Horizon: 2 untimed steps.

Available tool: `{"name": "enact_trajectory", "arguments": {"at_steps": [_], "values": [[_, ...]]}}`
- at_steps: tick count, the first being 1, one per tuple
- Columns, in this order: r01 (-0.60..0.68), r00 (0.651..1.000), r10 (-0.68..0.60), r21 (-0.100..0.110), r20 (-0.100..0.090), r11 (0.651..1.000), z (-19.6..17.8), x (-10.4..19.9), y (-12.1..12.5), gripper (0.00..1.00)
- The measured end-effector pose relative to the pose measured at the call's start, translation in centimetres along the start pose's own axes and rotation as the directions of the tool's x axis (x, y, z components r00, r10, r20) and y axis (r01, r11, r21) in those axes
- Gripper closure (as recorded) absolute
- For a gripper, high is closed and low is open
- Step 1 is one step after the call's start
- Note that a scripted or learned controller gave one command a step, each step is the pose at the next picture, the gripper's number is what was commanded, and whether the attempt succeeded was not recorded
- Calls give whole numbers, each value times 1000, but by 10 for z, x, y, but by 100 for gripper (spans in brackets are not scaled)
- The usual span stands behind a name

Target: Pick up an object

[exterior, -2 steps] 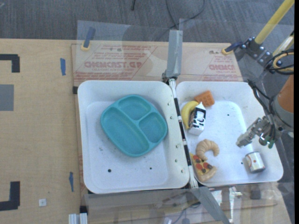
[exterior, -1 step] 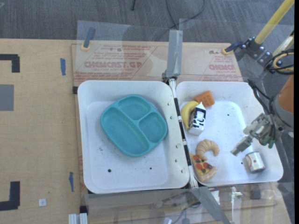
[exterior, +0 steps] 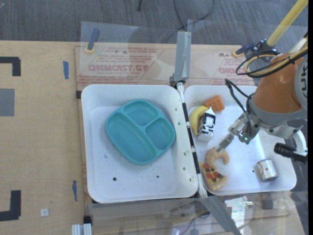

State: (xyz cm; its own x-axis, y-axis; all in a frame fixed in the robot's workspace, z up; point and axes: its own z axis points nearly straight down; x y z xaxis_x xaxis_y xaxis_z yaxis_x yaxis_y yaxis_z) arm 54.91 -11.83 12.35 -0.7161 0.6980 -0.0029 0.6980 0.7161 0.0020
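The right bin (exterior: 282, 179) holds a yellow banana (exterior: 196, 117), a white and black carton (exterior: 207, 124), an orange wedge (exterior: 214, 103), a tan croissant (exterior: 216, 156), a pizza slice (exterior: 213, 176) and a small silver can (exterior: 265, 170). My gripper (exterior: 228, 142) hangs low over this bin, its fingers slanting down to the left. The tips sit just above the croissant, to the right of the carton. Nothing shows between the fingers.
The left bin (exterior: 98, 177) carries a teal divided plate (exterior: 141, 130). A grey divider (exterior: 184, 58) runs between the bins at the back. The orange-banded arm and its cables cover the right bin's far right corner.
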Motion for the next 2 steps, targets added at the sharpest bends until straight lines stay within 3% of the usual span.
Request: {"name": "enact_trajectory", "arguments": {"at_steps": [1, 2], "values": [[36, 999, -36, -8, 9, 999, 29, -38, 57, 0], [-299, 952, 302, 55, -45, 953, 33, -65, 78, 0]]}}
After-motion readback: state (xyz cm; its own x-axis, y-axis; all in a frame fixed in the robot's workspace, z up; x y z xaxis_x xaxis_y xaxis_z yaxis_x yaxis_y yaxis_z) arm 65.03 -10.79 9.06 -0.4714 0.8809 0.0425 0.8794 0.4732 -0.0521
